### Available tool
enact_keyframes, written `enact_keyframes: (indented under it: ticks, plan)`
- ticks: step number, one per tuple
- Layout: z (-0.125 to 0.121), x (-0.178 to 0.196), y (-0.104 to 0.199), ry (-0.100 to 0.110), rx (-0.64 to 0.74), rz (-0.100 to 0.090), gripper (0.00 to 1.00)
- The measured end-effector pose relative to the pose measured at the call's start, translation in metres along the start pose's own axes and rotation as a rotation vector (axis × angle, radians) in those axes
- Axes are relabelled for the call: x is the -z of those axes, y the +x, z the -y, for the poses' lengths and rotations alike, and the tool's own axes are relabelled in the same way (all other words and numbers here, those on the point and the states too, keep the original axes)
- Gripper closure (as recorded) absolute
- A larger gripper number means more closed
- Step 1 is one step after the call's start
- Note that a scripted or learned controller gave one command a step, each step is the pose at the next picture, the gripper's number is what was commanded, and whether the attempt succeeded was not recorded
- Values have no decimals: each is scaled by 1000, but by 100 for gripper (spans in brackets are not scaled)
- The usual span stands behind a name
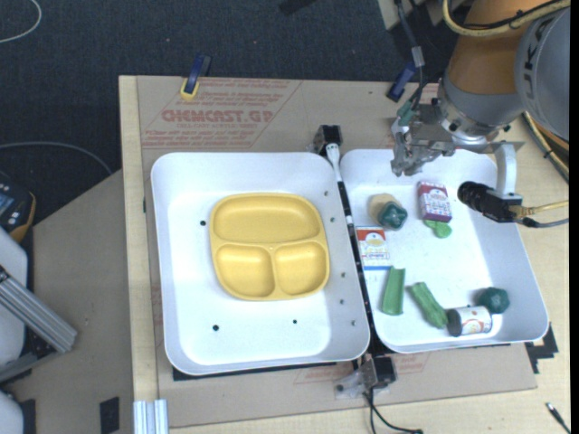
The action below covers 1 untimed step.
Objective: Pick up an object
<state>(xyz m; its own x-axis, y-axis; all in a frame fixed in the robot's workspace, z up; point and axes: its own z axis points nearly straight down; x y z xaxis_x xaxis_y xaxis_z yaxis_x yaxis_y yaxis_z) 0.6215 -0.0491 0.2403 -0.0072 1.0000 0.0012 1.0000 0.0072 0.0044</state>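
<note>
Two shallow white bins sit side by side on a tan board. At centre left, the left bin (181, 269) holds a yellow three-compartment plastic tray (269, 245). At centre right, the right bin (511, 269) holds the small objects: a dark teal rounded lump (393, 213) against a pale beige piece, a maroon rectangular packet (435, 202), a red-and-white flat card (373, 247), two green sticks (393, 290) and (428, 303), a small white can with a red label (470, 320) and a teal ball (494, 299). The grey two-finger gripper (409, 163) hangs over the right bin's upper left part, above the lump; I cannot tell its state.
</note>
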Motion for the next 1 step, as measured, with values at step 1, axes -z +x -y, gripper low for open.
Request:
enact_keyframes:
  ticks: [1]
  plan:
    - [-11, -15, 40, 2, -3, 1, 100]
